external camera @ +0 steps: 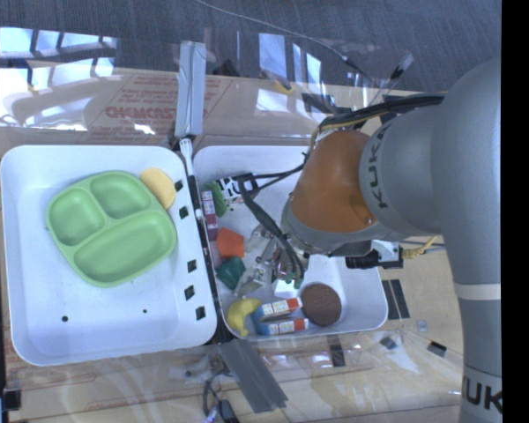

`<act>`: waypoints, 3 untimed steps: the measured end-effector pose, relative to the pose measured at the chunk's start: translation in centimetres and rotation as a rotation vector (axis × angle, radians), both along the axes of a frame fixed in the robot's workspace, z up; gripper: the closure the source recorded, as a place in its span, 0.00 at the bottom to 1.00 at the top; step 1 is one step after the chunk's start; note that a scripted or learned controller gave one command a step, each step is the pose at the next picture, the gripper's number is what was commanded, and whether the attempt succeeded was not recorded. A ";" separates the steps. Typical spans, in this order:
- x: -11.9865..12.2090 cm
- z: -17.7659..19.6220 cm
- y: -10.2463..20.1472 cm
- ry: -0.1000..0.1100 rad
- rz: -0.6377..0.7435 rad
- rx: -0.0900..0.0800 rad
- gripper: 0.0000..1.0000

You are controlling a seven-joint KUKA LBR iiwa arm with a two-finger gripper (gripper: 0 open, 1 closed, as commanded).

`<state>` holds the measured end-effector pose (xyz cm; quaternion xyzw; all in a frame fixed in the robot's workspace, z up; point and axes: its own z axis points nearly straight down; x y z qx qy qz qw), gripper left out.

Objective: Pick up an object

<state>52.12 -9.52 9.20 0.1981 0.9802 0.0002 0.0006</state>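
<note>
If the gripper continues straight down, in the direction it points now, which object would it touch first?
Probably the green object in the right bin, or the bin floor beside it. The gripper points down among the clutter there, with the yellow banana nearer the front wall. Depth is unclear from this view.

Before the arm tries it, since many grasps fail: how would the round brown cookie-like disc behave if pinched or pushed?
The round brown disc lies flat in the right white bin, so it probably slides rather than rolls. Its low profile may let fingers slip over it. It looks rigid.
</note>
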 end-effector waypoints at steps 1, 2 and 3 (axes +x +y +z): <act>0.1 1.0 0.1 -0.002 0.007 0.000 1.00; 4.8 9.9 0.4 -0.007 0.010 -0.002 1.00; 4.7 9.5 0.4 0.000 0.010 -0.001 0.00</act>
